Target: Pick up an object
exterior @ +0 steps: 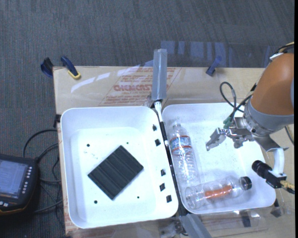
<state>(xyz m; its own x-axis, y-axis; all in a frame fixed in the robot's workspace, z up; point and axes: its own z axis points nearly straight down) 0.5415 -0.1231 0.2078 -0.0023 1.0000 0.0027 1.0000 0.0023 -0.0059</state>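
Arm poised over the right bin, nothing grasped yet.
Whether the jaws are released or clenched, I cannot tell; two clear bottles lie beside and below them—centre over the upright-lying bottle before descending.

Grey arm with orange band reaching in from right, tool pointing left, fingers spread

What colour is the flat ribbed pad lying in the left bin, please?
The ribbed pad is black or very dark grey, plain against the white bin in the camera view.
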